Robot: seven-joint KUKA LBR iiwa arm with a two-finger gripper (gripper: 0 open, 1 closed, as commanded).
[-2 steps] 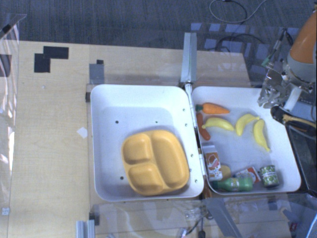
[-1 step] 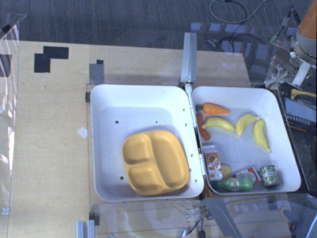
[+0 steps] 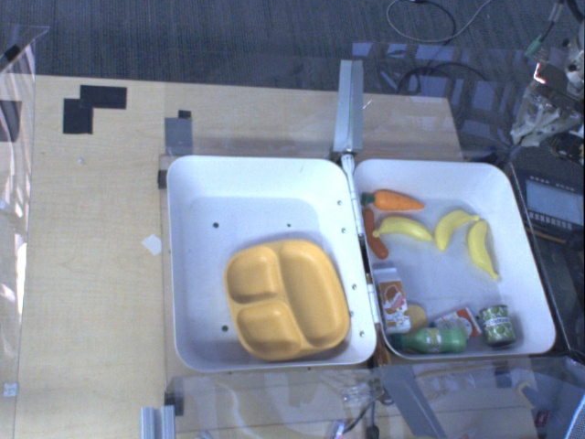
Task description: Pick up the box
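The box lies in the right bin, at its left wall

The box (image 3: 393,304), a small white and orange carton, lies flat in the right bin (image 3: 523,210), close against the wall that this bin shares with the left one. Just beside its lower end is a small yellow round thing (image 3: 417,315), and below that a green bottle (image 3: 431,340) on its side. A red and white packet (image 3: 457,321) and a green can (image 3: 496,325) are further right. Above the box are three bananas (image 3: 403,230) and a carrot (image 3: 396,200). The left bin (image 3: 196,245) holds a yellow divided tray (image 3: 286,297). Both bins stand on the wooden bench (image 3: 91,273).
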